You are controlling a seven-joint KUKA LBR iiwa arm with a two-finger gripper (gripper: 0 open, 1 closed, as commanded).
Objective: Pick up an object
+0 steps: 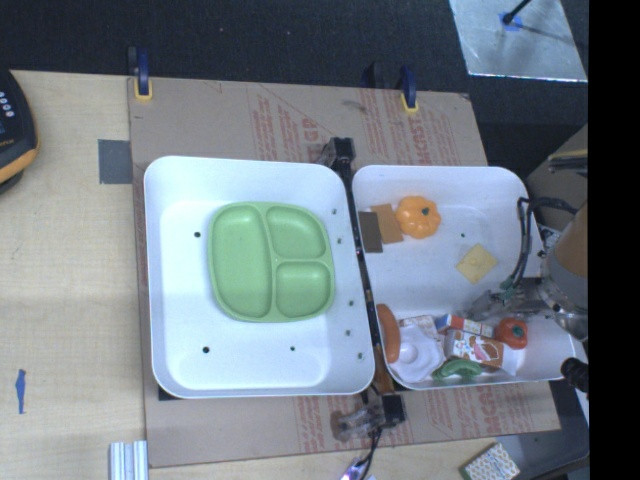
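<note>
The right bin [440,172] holds an orange toy pumpkin [418,217] beside a brown block [383,225] at its back left, and a pale yellow square piece [477,263] near the middle. Along its front lie a brown sausage [388,332], a white packet [420,344], a red-and-white bottle [472,348], a green pepper [457,370] and a red tomato [513,332]. My gripper [512,298] reaches in from the right edge, low over the bin just behind the tomato and right of the yellow piece. Nothing shows held in it.
The left bin [180,268] carries a green divided plate [270,261] in its middle. Both bins rest on a cardboard sheet [250,118] clamped at the back. A dark device [12,128] lies at the bench's far left. A black cable [522,238] loops by the wrist.
</note>
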